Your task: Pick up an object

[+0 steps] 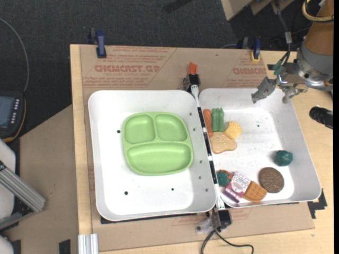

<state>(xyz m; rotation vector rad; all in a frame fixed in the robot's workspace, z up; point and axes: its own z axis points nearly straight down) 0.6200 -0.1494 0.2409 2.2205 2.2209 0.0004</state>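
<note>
behind the bins, board print reads roughly "chemcast gp" (127,67); jaws (276,90) apart, holding nothing.

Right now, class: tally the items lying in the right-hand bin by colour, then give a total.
Orange: 2 (stick, waffle)
Green: 1
Yellow: 1
Tan: 1
Teal: 2 (ball, piece)
Brown: 1
Pink-white: 1
Total: 9

Bright even overhead light, soft shadows, mild glare on white bins (106,194), slightly soft focus
</note>
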